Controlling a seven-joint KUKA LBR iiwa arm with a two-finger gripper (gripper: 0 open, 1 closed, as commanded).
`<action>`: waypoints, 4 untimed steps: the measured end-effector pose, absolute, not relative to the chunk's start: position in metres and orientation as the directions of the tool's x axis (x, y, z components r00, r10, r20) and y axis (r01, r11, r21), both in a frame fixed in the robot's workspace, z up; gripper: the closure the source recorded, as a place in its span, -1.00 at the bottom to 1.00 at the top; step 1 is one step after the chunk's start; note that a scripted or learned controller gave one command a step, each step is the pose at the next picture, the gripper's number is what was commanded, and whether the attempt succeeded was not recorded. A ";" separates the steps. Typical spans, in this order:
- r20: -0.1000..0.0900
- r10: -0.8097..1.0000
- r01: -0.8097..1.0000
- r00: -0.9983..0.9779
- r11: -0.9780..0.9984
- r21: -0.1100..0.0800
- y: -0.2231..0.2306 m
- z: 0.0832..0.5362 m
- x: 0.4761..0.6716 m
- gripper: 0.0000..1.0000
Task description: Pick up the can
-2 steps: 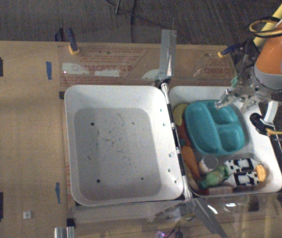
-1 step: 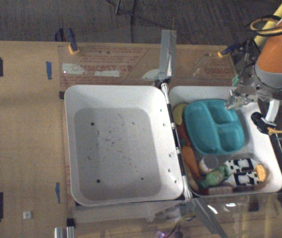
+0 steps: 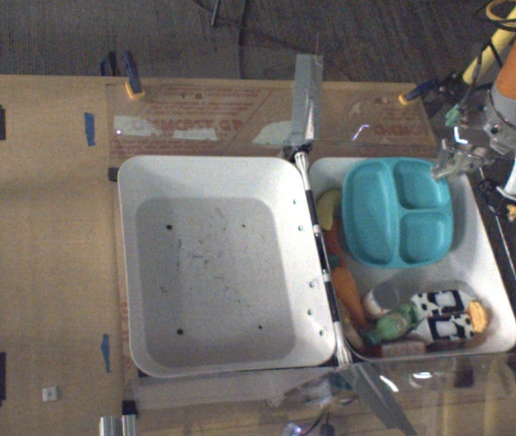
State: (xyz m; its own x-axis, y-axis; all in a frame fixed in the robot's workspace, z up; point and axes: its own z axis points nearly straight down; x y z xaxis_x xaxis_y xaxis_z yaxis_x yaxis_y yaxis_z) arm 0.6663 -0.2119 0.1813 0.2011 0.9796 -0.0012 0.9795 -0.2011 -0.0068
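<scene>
Two white bins (image 3: 213, 175) (side by side), one teal tray (image 3: 396, 212)

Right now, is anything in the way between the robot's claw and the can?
The blue divided plate lies between the gripper and the greyish can. Nothing covers the can, though a cow-patterned toy sits beside it.

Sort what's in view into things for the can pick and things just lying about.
For the job:
gripper
greyish rounded thing in the right bin, probably the can

Lying about:
teal divided plate
carrot
black-and-white toy
green toy
left bin
</scene>
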 end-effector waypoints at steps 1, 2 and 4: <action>-0.004 0.919 0.919 0.395 -0.395 -0.009 -0.200 0.272 0.627 1.00; -0.004 0.881 0.881 0.473 -0.473 -0.009 -0.199 0.428 0.669 1.00; -0.002 0.860 0.860 0.510 -0.510 -0.004 -0.167 0.291 0.621 -1.00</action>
